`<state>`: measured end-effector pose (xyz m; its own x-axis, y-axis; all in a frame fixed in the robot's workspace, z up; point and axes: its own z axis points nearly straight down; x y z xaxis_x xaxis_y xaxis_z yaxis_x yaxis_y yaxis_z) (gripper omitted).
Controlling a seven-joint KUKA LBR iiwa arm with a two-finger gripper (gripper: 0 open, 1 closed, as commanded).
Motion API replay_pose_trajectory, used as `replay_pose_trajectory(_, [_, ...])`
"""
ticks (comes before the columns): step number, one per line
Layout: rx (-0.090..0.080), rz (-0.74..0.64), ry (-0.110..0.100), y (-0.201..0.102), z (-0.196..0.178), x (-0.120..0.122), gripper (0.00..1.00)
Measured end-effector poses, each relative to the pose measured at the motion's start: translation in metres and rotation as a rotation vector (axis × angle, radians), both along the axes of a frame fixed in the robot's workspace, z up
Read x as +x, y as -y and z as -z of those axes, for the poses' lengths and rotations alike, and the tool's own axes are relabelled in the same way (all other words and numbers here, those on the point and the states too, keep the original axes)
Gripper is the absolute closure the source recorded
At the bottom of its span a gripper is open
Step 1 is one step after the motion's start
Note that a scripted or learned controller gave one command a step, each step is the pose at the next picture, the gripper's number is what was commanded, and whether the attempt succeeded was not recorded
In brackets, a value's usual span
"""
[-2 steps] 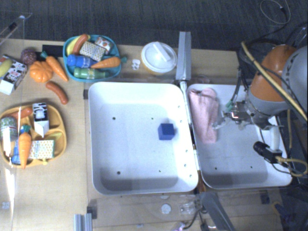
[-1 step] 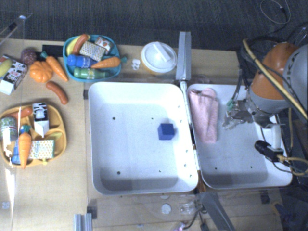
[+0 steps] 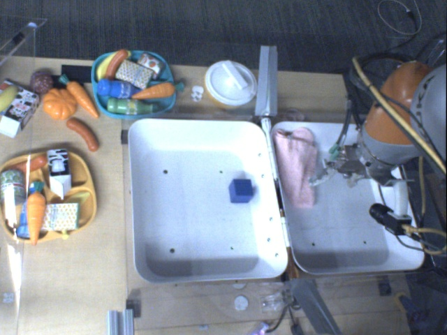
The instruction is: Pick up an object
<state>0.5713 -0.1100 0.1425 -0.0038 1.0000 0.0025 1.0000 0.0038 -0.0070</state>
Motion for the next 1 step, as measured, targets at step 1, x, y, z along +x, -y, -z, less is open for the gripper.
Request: replay_pose_trajectory(1, [-0.004,-0.294,0.018,-0.0092,0.0515,0.0311,0.0])
